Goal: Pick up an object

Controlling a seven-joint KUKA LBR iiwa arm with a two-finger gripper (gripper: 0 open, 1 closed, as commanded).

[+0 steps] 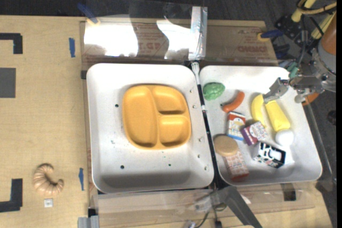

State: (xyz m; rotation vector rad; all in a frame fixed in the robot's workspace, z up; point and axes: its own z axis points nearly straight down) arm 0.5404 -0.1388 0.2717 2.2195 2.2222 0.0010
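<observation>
Right now the gripper (282, 88) hangs near the top right of the right bin (315, 165), just beside the top ends of the banana (258, 108) and the yellow bottle (278, 115). I cannot tell if it is shut or spread apart, and nothing sits in it that I can see. The things to pick are crowded in this bin: a green ball (213, 90), an orange carrot (233, 101), a small carton (235, 126), a purple packet (253, 132), a jar (231, 153) and a black and white box (271, 154). Because they lie so close, the gripper could bump two at once or push one away. The banana and bottle touch side by side, so it might slide between them and grab nothing. The yellow tray (156, 115) fills the left bin (101, 131).
</observation>
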